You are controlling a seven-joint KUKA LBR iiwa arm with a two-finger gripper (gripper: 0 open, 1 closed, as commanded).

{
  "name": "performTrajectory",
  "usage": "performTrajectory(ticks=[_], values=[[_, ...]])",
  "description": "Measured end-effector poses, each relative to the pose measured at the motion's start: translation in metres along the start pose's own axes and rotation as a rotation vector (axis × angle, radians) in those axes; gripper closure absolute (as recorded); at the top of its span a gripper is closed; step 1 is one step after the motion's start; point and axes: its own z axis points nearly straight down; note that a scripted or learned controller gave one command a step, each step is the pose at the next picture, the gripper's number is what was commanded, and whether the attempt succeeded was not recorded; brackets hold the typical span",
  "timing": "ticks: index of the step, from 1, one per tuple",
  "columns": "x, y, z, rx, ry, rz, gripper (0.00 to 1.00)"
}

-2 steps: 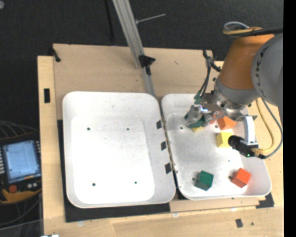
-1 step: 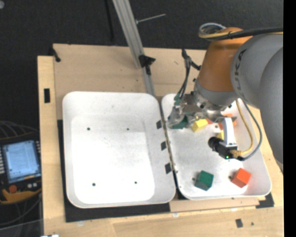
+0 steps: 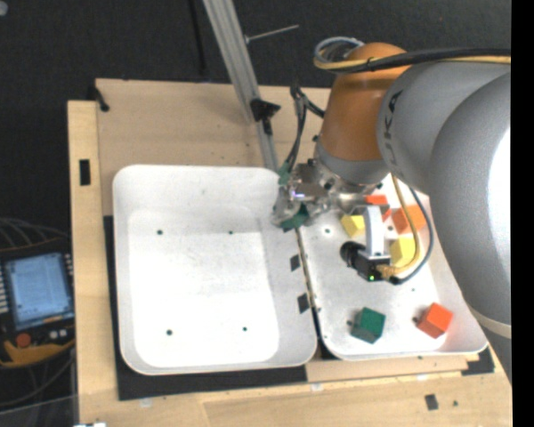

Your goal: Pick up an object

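Note:
My gripper [image 3: 293, 206] hangs over the top left corner of the right bin [image 3: 338, 345], close to the ridge between the two bins. A small dark green piece [image 3: 293, 223] shows right at its lower tip; whether it is gripped is unclear. In the right bin lie a green block [image 3: 368, 325], an orange block [image 3: 434, 319], a yellow object [image 3: 402, 249], a smaller yellow piece [image 3: 351, 225] and a red-orange piece [image 3: 377, 202]. The wrist and its black cable partly cover the yellow and orange things.
The left bin [image 3: 133, 238] lies beside the right one, and a raised rim [image 3: 304, 274] separates them. A slanted metal rail [image 3: 236, 60] runs down from the top to just behind the gripper. The big grey arm [image 3: 463, 176] covers the right bin's right side.

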Motion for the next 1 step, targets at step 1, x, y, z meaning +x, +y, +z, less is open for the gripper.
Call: performTrajectory(ticks=[1], values=[[0.0466, 0.0059, -0.0018, 0.0, 0.0, 0.0, 1.0]])
